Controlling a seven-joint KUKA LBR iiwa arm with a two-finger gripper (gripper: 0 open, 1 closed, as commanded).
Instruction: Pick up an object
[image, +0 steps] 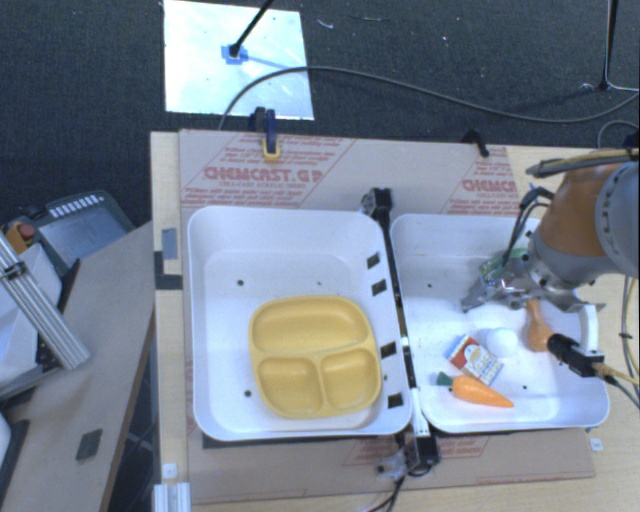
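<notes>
Carrot toy (481, 391), orange with a green tip, lying on its side near the front edge of the right bin (440, 240), tip pointing left. Just behind it and touching, a small red-and-white carton (474, 358), tilted. Beside that, slightly right and back, a white egg-like ball (497, 342). Farther right, an orange-tan piece (539, 331), upright-ish, partly hidden by the arm's hardware; identity unclear.

Gripper (487, 292) low over the middle of the right bin, reaching in from the right, tip pointing left. Something green (494, 267) just behind the tip, too small to name. Jaws: cannot tell whether spread or pressed together; nothing visibly pinched. Carrot toy apart from the tip, nearer the front wall. Grey arm (600, 225) with orange band above the bin's right side.

Left bin (215, 240) holding a yellow divided tray (315, 352), three compartments, lying flat near the front-centre. Both bins seated on a cardboard sheet (300, 170) with red lettering.
</notes>
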